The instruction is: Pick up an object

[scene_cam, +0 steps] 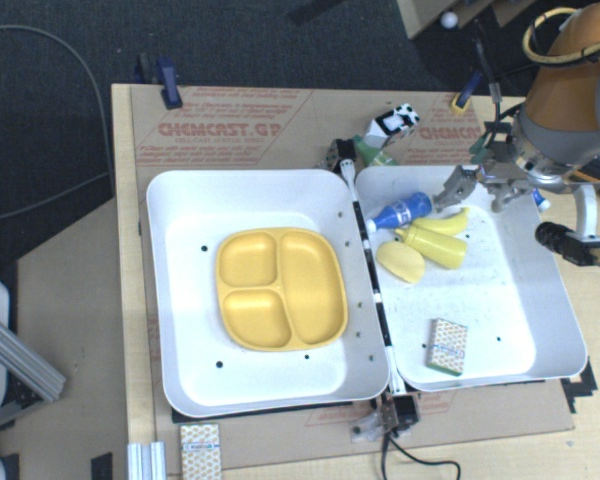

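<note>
Gripper hovers over right bin, fingers spread, holding nothing, approx. above blue bottle & yellow pieces. Approach step; next, I'd guess: descend, close on one.

My bench is brown board over dark carpet, where a grey cable loops.

left bin: tray | right bin: bottle, box
</note>
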Available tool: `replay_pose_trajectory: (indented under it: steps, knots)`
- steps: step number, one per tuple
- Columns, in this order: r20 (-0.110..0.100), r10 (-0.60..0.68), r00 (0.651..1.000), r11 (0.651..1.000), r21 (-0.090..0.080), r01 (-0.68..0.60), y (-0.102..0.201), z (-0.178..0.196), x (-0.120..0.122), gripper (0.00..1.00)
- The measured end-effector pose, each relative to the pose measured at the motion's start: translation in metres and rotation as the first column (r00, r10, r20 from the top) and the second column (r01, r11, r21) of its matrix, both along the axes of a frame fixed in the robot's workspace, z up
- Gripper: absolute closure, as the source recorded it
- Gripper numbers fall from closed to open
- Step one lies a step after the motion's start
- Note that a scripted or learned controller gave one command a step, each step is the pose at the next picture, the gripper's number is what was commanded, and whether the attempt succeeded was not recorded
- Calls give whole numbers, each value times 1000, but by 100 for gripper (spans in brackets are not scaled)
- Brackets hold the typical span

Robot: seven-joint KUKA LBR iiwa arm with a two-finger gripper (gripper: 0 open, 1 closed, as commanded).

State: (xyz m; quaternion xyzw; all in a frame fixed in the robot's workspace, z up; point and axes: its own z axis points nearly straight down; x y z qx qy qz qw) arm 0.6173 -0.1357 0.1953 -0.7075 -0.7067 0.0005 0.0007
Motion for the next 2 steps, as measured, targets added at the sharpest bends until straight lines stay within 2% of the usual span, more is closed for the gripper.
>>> replay_pose_trajectory:
  steps: [1, 2]
  knots:
    - [-1, 0, 1000, 1000, 0, 0, -27, -56, 3, 0]
    - [-1, 1, 1000, 1000, 1, -1, -17, -111, 3, 0]
